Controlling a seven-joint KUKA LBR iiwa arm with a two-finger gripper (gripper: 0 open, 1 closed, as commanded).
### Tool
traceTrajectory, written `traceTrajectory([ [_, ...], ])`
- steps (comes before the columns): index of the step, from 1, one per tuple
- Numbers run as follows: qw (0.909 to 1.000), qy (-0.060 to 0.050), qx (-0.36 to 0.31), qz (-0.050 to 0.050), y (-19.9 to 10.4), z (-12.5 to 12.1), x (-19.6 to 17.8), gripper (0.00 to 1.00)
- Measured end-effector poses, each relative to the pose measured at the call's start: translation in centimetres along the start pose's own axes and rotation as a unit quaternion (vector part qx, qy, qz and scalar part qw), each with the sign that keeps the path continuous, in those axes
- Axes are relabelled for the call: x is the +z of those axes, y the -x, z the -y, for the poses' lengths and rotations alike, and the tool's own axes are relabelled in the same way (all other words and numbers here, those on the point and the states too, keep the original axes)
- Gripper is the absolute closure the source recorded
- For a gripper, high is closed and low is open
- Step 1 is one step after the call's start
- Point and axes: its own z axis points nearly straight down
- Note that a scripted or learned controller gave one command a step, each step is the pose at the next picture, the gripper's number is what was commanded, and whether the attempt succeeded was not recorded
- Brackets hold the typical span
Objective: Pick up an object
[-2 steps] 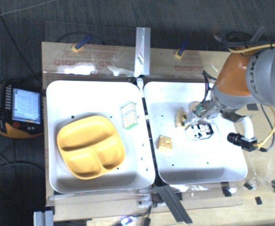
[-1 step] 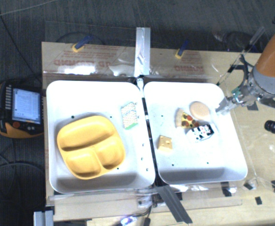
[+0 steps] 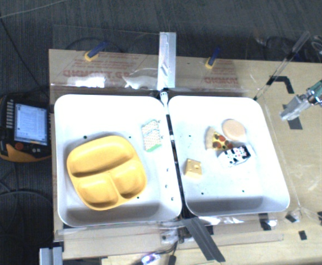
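one tan block (image 3: 192, 168) lies in the right bin (image 3: 260, 197), well apart from the pincer (image 3: 293, 108), whose state i cannot tell.

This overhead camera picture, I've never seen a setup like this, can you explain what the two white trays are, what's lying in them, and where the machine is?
The one camera looks down at a slant on a wooden bench that carries two shallow white bins side by side.

The left bin holds a yellow divided tray and a small green-and-white packet beside it.

The right bin holds a small tan block and, a little apart, a cluster of small items: a round peach piece, something with red and yellow spots, and a black-and-white piece.

The machine is a robot arm that reaches in from the picture's right; a metallic part shows at that edge, over the bench beside the bins. Nothing is being held.

An orange handheld screen unit lies on the floor to the left.
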Motion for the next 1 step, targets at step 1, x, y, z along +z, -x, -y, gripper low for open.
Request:
traceTrajectory([
  [1, 0.9979, -0.001, 0.065, 0.000, 1.61, -1.77, -7.33, 1.00],
])
